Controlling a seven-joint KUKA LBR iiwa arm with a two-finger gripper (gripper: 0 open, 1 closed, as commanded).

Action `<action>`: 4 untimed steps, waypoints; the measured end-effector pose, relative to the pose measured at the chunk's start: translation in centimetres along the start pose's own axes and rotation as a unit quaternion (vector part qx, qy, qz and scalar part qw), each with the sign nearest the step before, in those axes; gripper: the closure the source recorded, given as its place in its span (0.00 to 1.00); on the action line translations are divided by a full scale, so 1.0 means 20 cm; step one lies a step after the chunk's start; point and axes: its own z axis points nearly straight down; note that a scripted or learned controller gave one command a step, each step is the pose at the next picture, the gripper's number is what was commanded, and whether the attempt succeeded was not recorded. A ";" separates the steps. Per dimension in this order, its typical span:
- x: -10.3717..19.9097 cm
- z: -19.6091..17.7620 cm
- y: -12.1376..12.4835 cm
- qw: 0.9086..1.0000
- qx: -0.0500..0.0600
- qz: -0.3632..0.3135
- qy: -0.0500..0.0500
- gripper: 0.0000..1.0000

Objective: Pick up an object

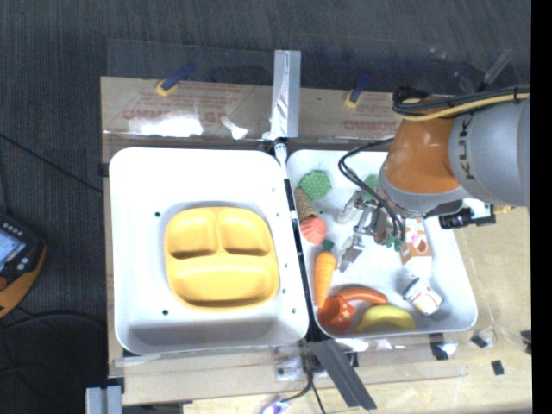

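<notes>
Bench on dark carpet.
Standing on grey carpet [69, 24]; showing a brown bench [129, 102] with clamps [174, 79], black cables [34, 313] trailing left.

Bright, even light; slightly soft focus

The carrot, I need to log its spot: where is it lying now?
The carrot lies in the right bin, against its left wall, below a pink piece and just above the red pepper and banana.

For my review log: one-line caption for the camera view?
End effector hovers over the right bin of toy food, near a carrot; yellow divided tray sits in the left bin.
</notes>
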 end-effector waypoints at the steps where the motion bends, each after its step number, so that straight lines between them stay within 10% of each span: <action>1: -0.40 -0.13 -0.11 0.994 -0.001 -0.106 0.003 0.00; 2: -0.45 0.01 -0.43 0.984 -0.001 -0.178 0.001 0.00; 3: -0.46 -0.05 -0.43 0.984 -0.001 -0.177 -0.003 1.00; 4: -0.46 -0.05 -0.43 0.984 -0.002 -0.177 -0.003 0.00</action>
